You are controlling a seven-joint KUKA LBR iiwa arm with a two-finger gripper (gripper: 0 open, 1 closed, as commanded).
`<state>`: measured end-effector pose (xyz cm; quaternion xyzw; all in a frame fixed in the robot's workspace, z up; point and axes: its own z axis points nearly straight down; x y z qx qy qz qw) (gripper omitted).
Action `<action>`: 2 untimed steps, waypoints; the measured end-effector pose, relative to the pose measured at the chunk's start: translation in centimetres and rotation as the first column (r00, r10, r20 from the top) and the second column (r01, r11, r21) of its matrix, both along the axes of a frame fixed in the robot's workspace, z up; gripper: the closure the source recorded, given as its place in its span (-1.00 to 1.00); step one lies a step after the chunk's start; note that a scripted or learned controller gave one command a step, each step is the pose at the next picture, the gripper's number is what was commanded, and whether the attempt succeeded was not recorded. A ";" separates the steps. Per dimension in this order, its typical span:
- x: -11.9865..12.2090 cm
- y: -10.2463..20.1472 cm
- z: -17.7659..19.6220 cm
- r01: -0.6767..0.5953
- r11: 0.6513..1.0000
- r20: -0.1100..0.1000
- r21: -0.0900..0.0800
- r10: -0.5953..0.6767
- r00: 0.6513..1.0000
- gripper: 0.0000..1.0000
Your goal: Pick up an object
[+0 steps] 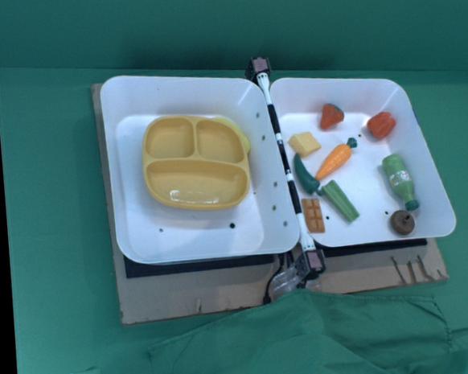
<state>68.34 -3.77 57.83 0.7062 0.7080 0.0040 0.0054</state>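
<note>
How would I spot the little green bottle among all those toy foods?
Look in the right-hand white bin, along its right wall. The green bottle lies there between a red tomato and a brown round piece. It alone bears a pale label and a cap.

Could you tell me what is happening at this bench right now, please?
Nothing is being handled at this moment. The left white bin holds a yellow divided plastic plate. The right white bin holds small toy foods: an orange carrot, a green bottle, a yellow cheese wedge and a brown round piece, all lying loose.
</note>
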 end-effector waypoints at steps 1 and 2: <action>1.6 -8.0 5.6 0.012 1.000 0.000 -0.005 -0.012 1.000 1.00; -5.0 -13.5 5.5 0.013 1.000 -0.011 -0.001 -0.013 1.000 1.00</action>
